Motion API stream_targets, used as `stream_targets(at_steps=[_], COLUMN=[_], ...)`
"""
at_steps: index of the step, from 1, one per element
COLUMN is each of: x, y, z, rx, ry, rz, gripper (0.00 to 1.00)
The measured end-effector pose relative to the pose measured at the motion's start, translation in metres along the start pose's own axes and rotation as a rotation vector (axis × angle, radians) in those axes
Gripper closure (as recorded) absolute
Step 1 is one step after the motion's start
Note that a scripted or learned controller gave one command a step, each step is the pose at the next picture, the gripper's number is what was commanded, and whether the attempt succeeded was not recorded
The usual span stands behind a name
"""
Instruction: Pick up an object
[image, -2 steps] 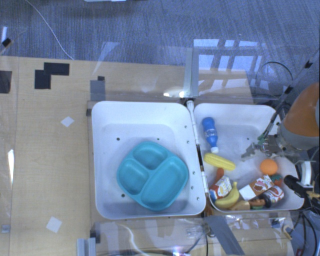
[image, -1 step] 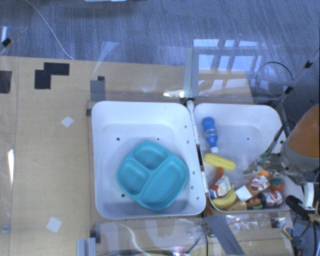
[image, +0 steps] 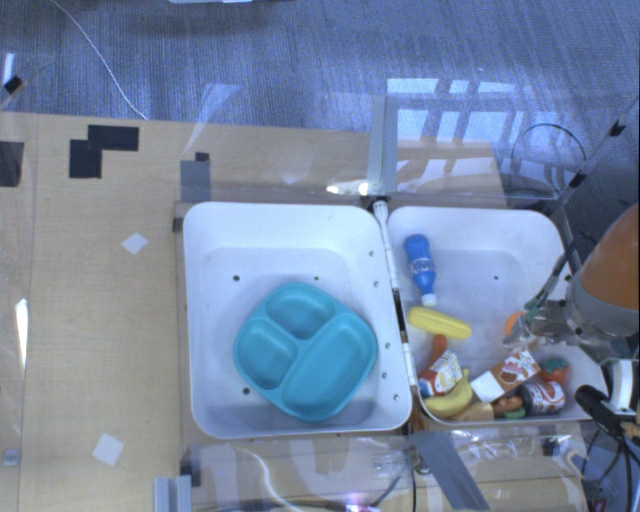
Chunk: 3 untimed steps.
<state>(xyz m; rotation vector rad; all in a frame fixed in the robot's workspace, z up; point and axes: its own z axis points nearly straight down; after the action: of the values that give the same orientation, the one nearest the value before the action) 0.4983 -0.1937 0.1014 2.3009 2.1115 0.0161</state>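
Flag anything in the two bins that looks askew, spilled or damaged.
Nothing looks spilled or broken. The blue bottle lies on its side in the right bin, and the small items are heaped untidily in its near corner. The teal divided plate sits skewed in the left bin.

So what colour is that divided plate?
Teal blue plate, seen in the camera view, left bin.

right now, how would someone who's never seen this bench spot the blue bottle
Look at the right bin of the two white ones. The blue bottle lies near its left wall, toward the far end, white cap pointing at the yellow toy just below it. It is the only blue thing in that bin; the pile beyond is yellow, orange and red.
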Motion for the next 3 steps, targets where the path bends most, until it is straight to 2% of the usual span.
stream_targets(at_steps=[1, 2, 3], x=[0.038, 0.038, 0.028], y=[-0.011, -0.011, -0.013], z=[-0.109, -0.108, -0.022], rx=[0.014, 0.015, 0.018], ry=[0.005, 0.005, 0.006], rz=[-0.06, -0.059, -0.108], gripper=[1.0, 0.0, 0.0])
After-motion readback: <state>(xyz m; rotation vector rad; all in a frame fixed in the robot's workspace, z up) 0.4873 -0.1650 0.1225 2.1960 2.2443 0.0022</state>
